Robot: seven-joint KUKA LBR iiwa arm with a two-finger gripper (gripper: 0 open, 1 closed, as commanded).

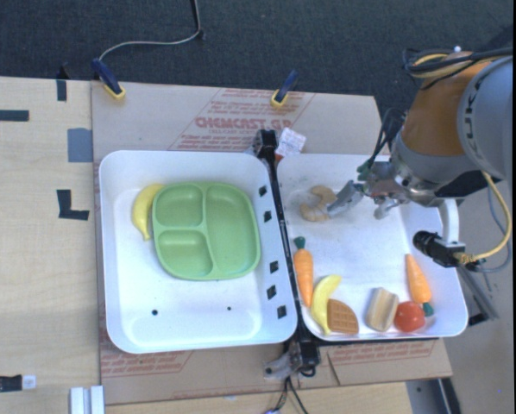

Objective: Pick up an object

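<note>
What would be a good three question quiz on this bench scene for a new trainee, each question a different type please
1. True or false: the green divided plate lies in the left bin.
2. Multiple choice: what sits nearest the gripper? A) the tomato B) the beige food piece C) the banana beside the plate
3. Fill in: the right bin holds ___ carrots, one by the divider and one near the right wall.

Key: 1 true; 2 B; 3 two
</note>
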